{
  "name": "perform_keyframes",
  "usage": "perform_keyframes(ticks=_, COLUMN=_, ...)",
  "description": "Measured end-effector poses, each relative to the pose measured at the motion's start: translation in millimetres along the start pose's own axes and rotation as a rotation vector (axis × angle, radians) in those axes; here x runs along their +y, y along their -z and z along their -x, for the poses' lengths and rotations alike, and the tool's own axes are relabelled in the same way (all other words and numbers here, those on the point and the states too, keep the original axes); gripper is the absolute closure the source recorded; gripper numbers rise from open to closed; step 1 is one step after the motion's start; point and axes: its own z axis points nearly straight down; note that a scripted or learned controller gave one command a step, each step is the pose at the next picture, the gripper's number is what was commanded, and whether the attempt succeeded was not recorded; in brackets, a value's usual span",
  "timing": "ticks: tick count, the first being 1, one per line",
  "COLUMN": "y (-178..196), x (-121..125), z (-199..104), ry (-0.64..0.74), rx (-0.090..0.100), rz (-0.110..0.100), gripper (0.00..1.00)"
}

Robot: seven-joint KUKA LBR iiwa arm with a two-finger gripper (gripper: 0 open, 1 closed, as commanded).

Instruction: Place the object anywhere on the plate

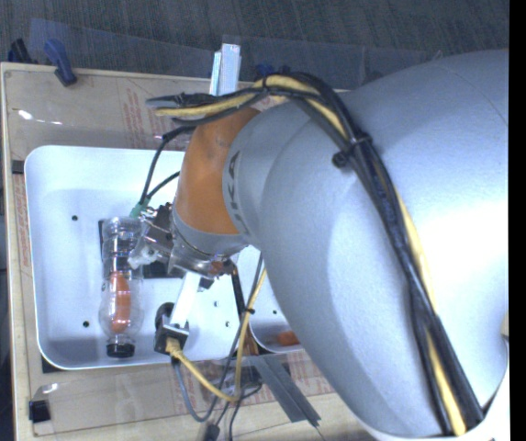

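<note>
- The grey KUKA arm [382,246] was observed reaching in from the right, its bulk covering most of the right bin and leaving the left bin [51,182] largely exposed.
- The orange wrist band [207,182] was positioned over the near-right part of the left bin, with the gripper [143,244] directed down toward the bin floor. This posture was judged consistent with work on the item below it.
- A clear elongated item with an orange part inside [120,292] was recorded lying lengthwise on the left bin floor, a dark cap at its near end. It was taken to be the task's object.
- The top end of that item was found touching or just beside the gripper hardware. Whether the claw was apart, together or clamped on anything could not be told, so no hold was credited.
- A curved white edge [261,340] with a small orange patch beside it was noted under the arm at the seam of the two bins. It was considered possibly the plate's rim, the rest being hidden.
- The object was judged not yet placed, being well inside the left bin.
</note>
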Motion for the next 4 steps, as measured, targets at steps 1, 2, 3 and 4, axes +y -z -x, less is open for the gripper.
perform_keyframes(ticks=1, y=-85, x=-54, z=-57, ry=-0.007, rx=0.000, rz=0.000, gripper=0.00)
perform_keyframes(ticks=2, y=4, x=-44, z=-39, ry=0.128, rx=-0.001, rz=0.000, gripper=0.00)
perform_keyframes(ticks=3, y=13, x=-45, z=-39, ry=0.135, rx=-0.004, rz=-0.005, gripper=1.00)
perform_keyframes(ticks=4, y=37, x=14, z=8, ry=0.250, rx=0.000, rz=0.000, gripper=1.00)
